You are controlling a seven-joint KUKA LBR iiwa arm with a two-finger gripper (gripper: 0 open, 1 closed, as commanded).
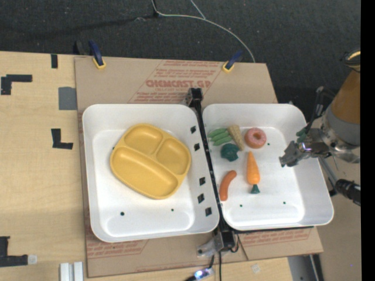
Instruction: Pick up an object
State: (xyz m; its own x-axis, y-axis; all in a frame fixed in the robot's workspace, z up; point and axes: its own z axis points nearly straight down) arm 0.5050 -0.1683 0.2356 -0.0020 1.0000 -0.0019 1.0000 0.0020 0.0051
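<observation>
1. The gripper (291,157) hangs over the right edge of the right bin (293,212); you see its dark fingers (286,160) pointing left, but they are too small and blurred to tell whether they stand open or closed, and nothing shows between them.
2. Behind them you find the grey arm with its orange band (349,98), entering from the right.
3. Nearest the fingers, well apart from them, lies the toy carrot (252,170), tip toward the far side, green stub toward you.
4. Beyond it you see a pink doughnut (255,137), a pale corn cob (236,136), green bean pods (220,135), a dark green broccoli piece (229,151) and an orange-red sausage (227,184), all on the floor of that bin.
5. The left bin (105,215) holds a yellow divided plate (151,160), lying flat.
6. Both bins rest on a cardboard sheet (176,81), clamped at its far edge to the wooden tabletop (35,186).
</observation>
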